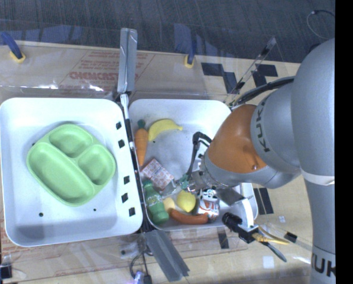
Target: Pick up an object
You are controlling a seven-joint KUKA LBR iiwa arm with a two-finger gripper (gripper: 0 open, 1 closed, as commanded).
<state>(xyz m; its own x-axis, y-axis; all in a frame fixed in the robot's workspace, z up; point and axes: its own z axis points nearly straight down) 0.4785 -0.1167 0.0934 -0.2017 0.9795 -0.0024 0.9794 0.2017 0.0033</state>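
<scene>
- Bins sit side by side before us: the left bin [10,158] bears a green divided plate [71,163], the right bin [182,108] holds toy food.
- We see our arm [247,147] low over the right bin, and the gripper [191,185] is down among the items; we cannot tell how its hand is set.
- Along the divider lies a carrot [141,145], with a banana [163,128] just beside it.
- Near the gripper we find a patterned packet [156,173], a lemon [187,201], a sausage [190,218] and a green bottle [154,205].
</scene>
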